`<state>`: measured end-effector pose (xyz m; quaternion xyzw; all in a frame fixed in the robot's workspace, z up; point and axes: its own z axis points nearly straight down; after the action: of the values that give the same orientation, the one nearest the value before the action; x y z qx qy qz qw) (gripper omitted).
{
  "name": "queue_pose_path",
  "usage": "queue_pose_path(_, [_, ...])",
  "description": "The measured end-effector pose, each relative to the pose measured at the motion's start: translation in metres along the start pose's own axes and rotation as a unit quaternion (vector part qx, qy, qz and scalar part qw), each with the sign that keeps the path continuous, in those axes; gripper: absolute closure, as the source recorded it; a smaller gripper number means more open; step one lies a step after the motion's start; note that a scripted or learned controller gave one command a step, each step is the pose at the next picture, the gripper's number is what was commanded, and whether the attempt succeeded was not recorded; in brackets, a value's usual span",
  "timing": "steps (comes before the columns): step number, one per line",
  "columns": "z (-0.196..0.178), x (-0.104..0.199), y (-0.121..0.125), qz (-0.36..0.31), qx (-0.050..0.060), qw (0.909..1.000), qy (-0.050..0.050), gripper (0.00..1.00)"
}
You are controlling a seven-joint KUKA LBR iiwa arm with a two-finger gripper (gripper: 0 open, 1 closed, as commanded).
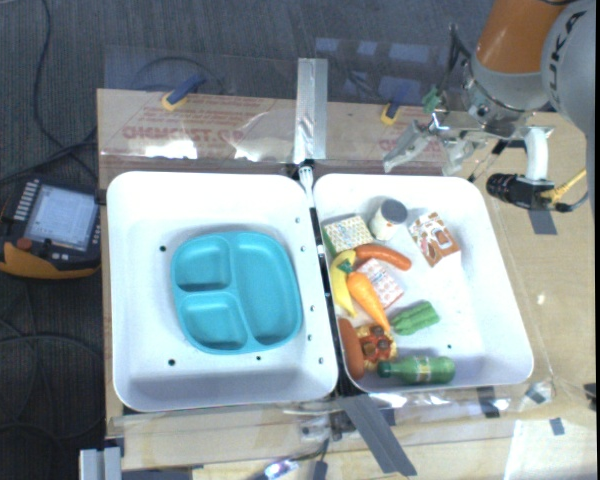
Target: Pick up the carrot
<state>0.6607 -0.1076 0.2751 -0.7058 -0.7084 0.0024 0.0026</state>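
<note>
End effector hovers behind right bin containing carrot.

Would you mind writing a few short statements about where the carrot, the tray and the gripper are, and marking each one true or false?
1. The carrot lies in the right bin. True.
2. The blue tray sits in the same bin as the carrot. False: it is in the left bin.
3. The gripper is above the far edge of the right bin, away from the carrot. True.
4. The gripper holds the carrot. False: the carrot lies among the other items in the bin.
5. The green bottle lies near the right bin's near edge. True.
</note>
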Motion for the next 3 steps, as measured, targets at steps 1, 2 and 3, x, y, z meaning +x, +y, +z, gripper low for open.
queue_pose_path(1, [0.126,0.005,-0.06,-0.067,0.001,0.9978,0.001,0.0])
queue_pose_path(2, [0.096,0.034,-0.108,-0.036,0.001,0.9993,0.0,0.0])
queue_pose_path(3, [0.096,0.05,-0.141,-0.041,0.001,0.9992,0.0,0.0])
